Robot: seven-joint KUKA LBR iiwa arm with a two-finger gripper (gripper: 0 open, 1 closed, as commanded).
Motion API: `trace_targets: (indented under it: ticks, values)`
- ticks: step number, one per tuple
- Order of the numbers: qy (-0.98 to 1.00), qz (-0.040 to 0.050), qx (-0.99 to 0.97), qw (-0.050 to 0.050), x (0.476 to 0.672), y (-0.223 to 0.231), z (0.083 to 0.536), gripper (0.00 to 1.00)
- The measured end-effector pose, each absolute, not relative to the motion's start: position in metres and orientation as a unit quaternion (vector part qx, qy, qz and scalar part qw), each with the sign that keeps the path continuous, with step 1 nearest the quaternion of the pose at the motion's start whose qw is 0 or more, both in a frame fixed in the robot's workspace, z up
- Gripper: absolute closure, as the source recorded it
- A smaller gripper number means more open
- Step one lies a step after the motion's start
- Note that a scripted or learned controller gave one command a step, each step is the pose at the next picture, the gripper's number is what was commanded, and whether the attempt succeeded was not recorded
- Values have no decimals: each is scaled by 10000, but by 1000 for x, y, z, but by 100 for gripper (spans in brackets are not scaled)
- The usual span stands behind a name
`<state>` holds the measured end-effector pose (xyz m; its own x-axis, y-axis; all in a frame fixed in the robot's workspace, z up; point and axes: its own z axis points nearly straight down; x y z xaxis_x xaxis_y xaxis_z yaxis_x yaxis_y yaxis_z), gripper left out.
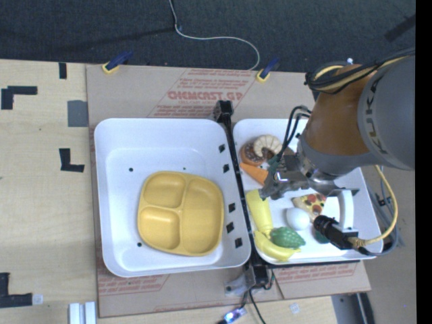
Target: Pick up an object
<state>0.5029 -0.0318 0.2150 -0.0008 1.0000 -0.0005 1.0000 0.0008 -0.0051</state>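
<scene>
The right bin holds several toy foods. A yellow banana lies along its left wall, with a green bumpy piece on its lower end. Beside that sit a white egg and a pizza slice. Near the bin's far left lie a brown-and-cream donut and an orange carrot-like piece. My gripper hangs low over the bin, between the carrot piece and the banana's upper end. The wrist body hides how the fingers stand.
The left bin holds a yellow divided plate. A black divider separates the two bins. The arm covers the right bin's upper right part. A white cable lies on the dark cloth behind.
</scene>
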Motion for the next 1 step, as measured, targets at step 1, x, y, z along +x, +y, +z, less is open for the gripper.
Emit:
trace_targets:
  ticks: [1]
  values:
    - [-7078, 1, -7064, 3, 510, -28, 234, 100]
